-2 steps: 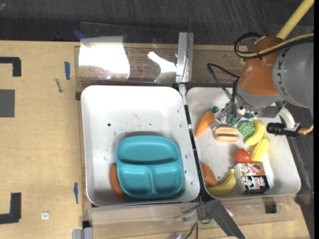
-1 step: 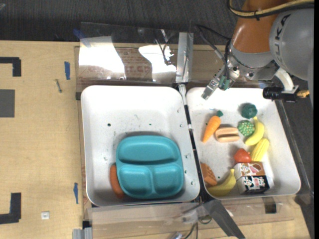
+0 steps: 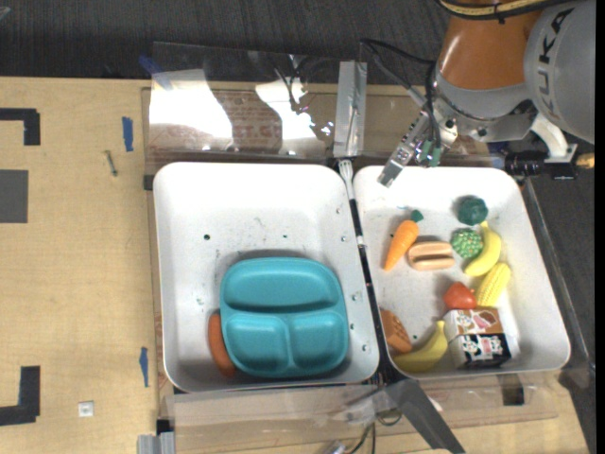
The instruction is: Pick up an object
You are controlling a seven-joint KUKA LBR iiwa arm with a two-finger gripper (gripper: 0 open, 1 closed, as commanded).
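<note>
1. The gripper (image 3: 408, 155) hangs above the right bin's (image 3: 544, 282) far rim; I cannot tell how it stands.
2. Nearest lie a toy carrot (image 3: 402, 241) and hot dog (image 3: 430, 254); both are candidate picks.
3. The toys crowd together, so a descent could well nudge neighbours or miss.
4. "KU" reads on the arm (image 3: 563, 45); the milk carton's (image 3: 477, 337) print is illegible.

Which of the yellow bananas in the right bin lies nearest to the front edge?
The banana at the front, beside the small carton. The other two bananas lie further back, along the right wall.
</note>
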